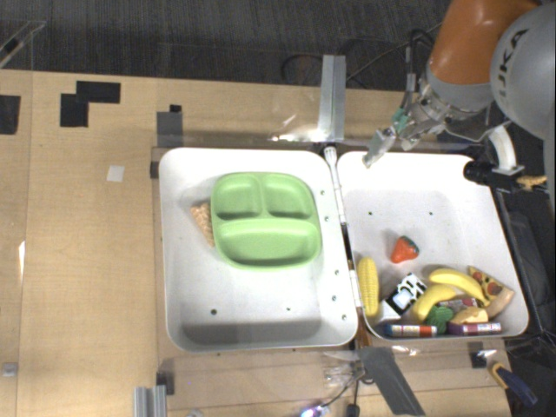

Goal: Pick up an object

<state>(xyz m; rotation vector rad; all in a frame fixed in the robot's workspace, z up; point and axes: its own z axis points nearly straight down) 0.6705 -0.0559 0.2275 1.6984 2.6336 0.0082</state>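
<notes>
Lying in the right bin (434, 189), the objects to pick are gathered along its near edge and near-right corner. A red strawberry (403, 249) sits a little apart from the others, toward the middle of the bin floor. A yellow corn cob (368, 286) lies lengthwise just beside the wall between the two bins. To its right there is a small black and white block (405, 294), then a yellow banana (445, 290) that curves over a heap of small things, and a pizza slice toy (493, 288) close to the right wall. A marker pen (443, 328) lies flat along the near wall, touching the heap.

The far half of this bin is bare white floor, so the open room is there, while the objects are crowded against the walls at the near side. The strawberry has free space on all sides.

In the left bin (187, 294) a green divided plate (264, 218) rests in the far middle part, and a brownish piece (202, 222) shows from under its left edge. The near half of that bin floor is open.

The gripper (379, 150) hangs over the far edge of the right bin, near the far-left corner, well apart from all the objects. It is tilted, pointing down and left. It holds nothing, and I cannot tell how wide it stands. The arm (473, 33) comes from the upper right.
</notes>
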